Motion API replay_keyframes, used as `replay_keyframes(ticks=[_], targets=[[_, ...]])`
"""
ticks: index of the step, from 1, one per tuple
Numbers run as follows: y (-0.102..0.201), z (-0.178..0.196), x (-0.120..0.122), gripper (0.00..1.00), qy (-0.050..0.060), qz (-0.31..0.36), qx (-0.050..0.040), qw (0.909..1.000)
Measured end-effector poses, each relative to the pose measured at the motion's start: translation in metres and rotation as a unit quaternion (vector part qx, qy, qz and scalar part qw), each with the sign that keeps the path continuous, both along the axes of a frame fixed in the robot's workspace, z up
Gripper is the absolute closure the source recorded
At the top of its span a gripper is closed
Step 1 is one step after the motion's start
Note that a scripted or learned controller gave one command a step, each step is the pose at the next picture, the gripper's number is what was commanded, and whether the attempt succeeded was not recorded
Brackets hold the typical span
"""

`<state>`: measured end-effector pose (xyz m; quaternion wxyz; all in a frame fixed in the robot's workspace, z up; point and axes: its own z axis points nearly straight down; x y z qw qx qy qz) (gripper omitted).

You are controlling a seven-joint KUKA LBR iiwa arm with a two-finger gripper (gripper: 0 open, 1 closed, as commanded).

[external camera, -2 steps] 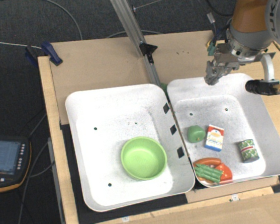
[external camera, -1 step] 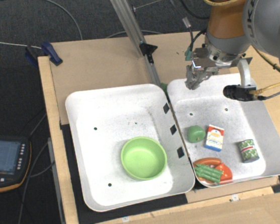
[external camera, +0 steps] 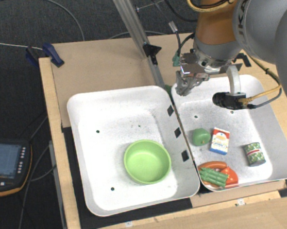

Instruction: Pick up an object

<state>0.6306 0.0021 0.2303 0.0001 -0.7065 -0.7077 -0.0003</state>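
Gripper (external camera: 186,86) above right bin's (external camera: 269,122) far corner, finger state unclear; green bowl (external camera: 147,161) in left bin (external camera: 92,138)

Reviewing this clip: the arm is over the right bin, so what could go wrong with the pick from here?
The gripper hangs at the right bin's far corner, away from every object, so a straight descent would likely meet bare floor. The green ball and small carton sit close together, so a grasp there could nudge one aside.
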Motion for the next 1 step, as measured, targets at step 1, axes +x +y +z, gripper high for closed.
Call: replay_keyframes(ticks=[1], targets=[[0.0429,0.0041,0.0018,1.00,0.000,0.001,0.0000,1.0000]])
